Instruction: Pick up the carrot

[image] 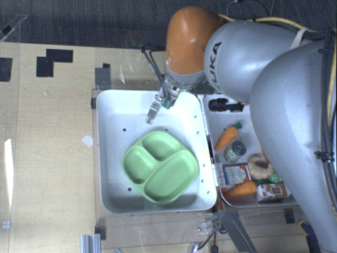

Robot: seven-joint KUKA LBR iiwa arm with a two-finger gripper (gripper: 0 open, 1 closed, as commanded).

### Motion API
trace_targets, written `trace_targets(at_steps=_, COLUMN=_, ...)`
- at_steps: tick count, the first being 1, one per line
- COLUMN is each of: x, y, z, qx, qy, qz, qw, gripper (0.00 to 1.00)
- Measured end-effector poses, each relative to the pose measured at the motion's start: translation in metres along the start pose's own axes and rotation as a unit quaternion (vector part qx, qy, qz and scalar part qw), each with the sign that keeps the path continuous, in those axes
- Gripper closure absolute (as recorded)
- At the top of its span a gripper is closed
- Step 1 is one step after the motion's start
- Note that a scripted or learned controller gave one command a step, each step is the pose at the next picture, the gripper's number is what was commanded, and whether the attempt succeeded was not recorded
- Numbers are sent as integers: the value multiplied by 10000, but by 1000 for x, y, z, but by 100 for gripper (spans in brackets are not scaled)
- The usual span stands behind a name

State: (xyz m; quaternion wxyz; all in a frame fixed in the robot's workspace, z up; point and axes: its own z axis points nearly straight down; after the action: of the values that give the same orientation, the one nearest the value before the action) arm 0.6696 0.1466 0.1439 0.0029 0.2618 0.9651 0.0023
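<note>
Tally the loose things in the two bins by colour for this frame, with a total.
Green: 1, the divided plate in the left bin.
Orange: 2, the carrot and an orange piece in the right bin.
Other colours: 4, a small can, a ring-shaped pastry, two printed cartons.
Total: 7, though the arm covers part of the right bin.

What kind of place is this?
Probably a robot lab bench: a grey arm reaches over two white bins, one holding a green plate, the other a carrot and toy food.
</note>
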Motion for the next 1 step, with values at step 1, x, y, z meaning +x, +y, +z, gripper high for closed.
trace_targets(at_steps=1, x=93, y=39, z=-39, qx=-7, qy=1, qz=325, qw=9995, gripper=0)
